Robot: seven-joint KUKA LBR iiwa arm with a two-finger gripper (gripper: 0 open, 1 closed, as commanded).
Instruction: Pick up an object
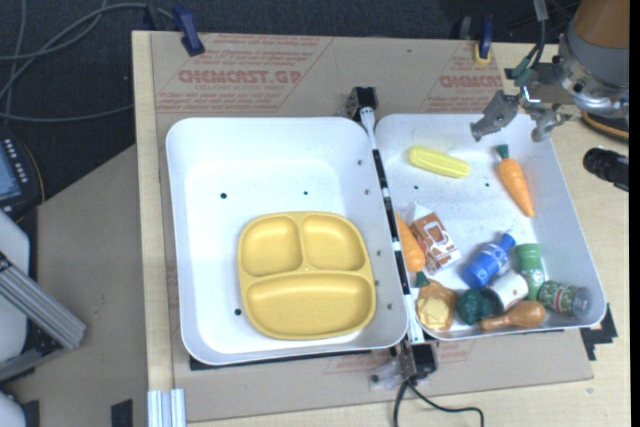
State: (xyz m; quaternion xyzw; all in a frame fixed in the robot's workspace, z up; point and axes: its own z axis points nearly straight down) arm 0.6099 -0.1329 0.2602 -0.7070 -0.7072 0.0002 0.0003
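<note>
My gripper (520, 122) hangs over the far edge of the right bin (575, 215), fingers spread open with nothing between them. Just below it lies an orange carrot (515, 184) with its green top toward the gripper. A yellow corn cob (438, 162) rests to the gripper's lower left. Nearer the front are a blue bottle (489, 261), a snack packet (432, 237), a green can (528, 264), a small jar (561, 296) and a brown drumstick-like toy (513, 317).
The left bin (200, 175) holds a yellow divided plate (305, 273). A second orange piece (411, 247) lies against the ridge between the bins. A round tan item (436, 307) and a dark green one (478, 304) crowd the right bin's front.
</note>
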